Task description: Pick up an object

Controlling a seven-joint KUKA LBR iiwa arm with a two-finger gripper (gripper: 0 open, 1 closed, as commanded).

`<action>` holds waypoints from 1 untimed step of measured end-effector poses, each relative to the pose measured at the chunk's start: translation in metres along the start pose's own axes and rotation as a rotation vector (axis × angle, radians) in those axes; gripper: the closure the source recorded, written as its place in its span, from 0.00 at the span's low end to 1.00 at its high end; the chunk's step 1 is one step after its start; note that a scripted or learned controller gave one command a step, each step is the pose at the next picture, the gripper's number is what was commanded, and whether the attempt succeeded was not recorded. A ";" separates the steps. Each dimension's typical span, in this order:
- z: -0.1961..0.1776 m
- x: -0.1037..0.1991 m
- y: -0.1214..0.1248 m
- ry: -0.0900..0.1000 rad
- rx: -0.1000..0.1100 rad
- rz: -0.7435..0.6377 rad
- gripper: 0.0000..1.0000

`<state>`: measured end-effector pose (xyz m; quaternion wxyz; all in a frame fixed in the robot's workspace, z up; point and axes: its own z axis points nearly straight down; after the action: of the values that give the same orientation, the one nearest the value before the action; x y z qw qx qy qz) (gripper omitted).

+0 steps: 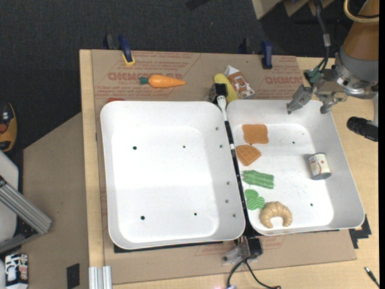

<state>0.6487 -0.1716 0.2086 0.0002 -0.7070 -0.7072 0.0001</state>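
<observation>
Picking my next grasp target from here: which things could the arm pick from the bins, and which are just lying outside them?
In the right bin, candidates:
orange slice
waffle piece
green pieces
croissant
small can

Lying outside, on the board behind the bins:
carrot
banana
small carton

The gripper is open over the right bin's far edge.

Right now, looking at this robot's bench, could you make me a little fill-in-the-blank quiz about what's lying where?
1. The croissant lies in the ____ bin.
2. The toy carrot lies on the ____, behind the left bin.
3. The small can lies on its ____.
4. The claw hovers above the right bin's ____ edge.

Missing words: right; cardboard; side; far
</observation>
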 end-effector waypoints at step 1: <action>0.103 0.046 -0.013 0.004 0.009 -0.003 0.00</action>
<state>0.6357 -0.1252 0.1058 0.0045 -0.7059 -0.7083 0.0019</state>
